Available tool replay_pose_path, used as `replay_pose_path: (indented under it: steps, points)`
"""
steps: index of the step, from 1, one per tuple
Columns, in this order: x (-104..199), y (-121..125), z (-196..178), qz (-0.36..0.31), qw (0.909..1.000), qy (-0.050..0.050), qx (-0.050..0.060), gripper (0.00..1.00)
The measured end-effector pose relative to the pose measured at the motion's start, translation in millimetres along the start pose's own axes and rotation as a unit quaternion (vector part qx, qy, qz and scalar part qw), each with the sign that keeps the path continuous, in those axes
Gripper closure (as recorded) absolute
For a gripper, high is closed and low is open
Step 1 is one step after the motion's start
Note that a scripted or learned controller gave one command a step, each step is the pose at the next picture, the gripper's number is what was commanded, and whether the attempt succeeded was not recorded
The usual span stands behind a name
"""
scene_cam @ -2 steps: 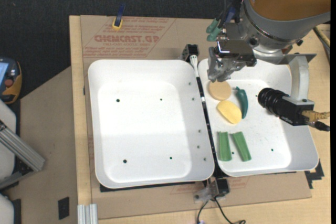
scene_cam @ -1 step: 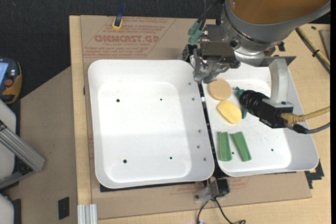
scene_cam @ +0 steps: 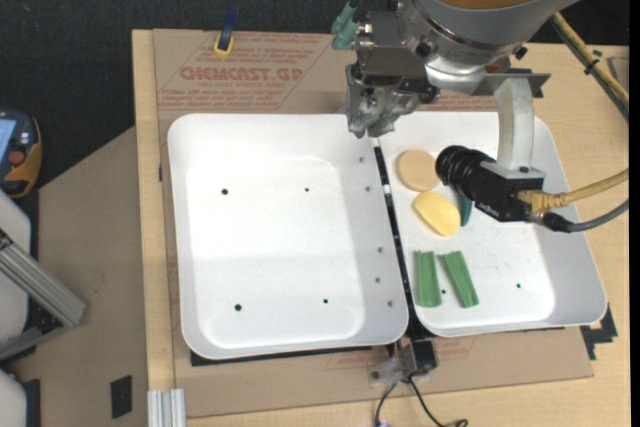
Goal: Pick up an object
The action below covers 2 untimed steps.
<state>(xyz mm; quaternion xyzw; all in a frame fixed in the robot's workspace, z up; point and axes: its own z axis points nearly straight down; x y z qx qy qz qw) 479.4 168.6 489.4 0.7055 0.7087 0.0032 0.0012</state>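
Observation:
In the right bin (scene_cam: 560, 305) lie a tan round piece (scene_cam: 416, 169), a yellow wedge-like piece (scene_cam: 437, 213) just below it, and two green sticks (scene_cam: 428, 278) (scene_cam: 461, 278) side by side near the front. A sliver of something teal (scene_cam: 466, 213) peeks out beside the yellow piece. My gripper (scene_cam: 369, 123) hangs over the back end of the divider between the two bins, left of and behind the tan piece. I see nothing in it.
The left bin (scene_cam: 185, 215) is to the gripper's front left. A black cylinder with a yellowish hose (scene_cam: 490, 185), mounted on the arm, overhangs the right bin and hides part of it. Brown cardboard (scene_cam: 250, 65) lies under both bins.

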Motion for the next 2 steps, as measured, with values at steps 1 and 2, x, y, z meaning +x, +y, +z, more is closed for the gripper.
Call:
replay_pose_path:
  steps: [1, 2]
  points:
    - [-1.0, 0.4, -8.7, 0.001, 1.0, -0.001, 0.0, 1.0]
    - [51.2, -0.4, -1.2, -0.001, 1.0, -0.001, 0.002, 1.0]
